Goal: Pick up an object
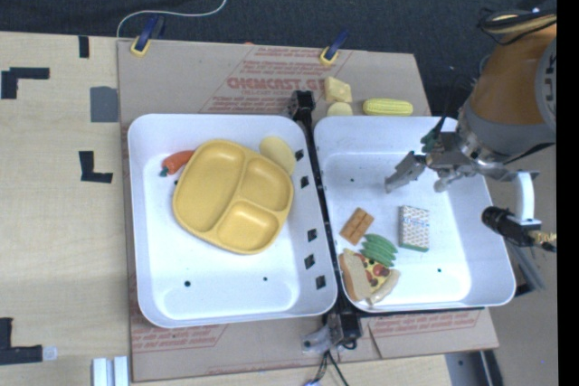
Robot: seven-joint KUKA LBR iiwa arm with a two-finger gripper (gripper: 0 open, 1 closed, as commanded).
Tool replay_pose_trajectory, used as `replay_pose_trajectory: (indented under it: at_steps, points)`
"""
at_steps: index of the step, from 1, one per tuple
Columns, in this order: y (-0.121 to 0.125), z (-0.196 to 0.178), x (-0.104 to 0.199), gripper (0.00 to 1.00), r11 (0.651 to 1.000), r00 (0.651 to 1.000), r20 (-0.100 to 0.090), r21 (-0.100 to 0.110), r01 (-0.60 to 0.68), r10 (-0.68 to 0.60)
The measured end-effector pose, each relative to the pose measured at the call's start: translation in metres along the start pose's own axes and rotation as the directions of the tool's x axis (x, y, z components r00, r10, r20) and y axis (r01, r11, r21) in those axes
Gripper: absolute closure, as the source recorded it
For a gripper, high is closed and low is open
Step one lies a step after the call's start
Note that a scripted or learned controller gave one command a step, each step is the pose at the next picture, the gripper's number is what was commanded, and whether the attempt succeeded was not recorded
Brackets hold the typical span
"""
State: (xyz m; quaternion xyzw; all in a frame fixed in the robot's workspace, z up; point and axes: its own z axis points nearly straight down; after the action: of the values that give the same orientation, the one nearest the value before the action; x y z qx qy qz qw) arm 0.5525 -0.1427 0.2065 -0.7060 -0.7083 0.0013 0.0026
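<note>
- I see the gripper [423, 175] over the right bin [479, 280], its fingers spread and nothing between them.
- Below the gripper in that bin lie a checked packet [415, 227], a brown wafer [356, 225], a green vegetable [380, 247] and a pizza slice [366, 275].
- The left bin [154, 285], beside the right bin, carries a yellow divided plate [232, 195].

place: robot lab | cues: two white bins [145, 221] on clamped cardboard sheet [262, 81], tape-marked bench [54, 221], toy food [369, 274]
</note>
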Motion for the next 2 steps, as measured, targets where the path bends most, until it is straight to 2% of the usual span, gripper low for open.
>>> replay_pose_trajectory:
  at_steps: [1, 2]
  points:
    - [-0.03, 0.112, 0.047, 0.0, 1.0, 1.0, -0.002, 0.004, -0.001, 0.001]
    - [-0.059, 0.122, 0.038, 0.0, 1.0, 1.0, 0.003, -0.01, -0.003, 0.003]
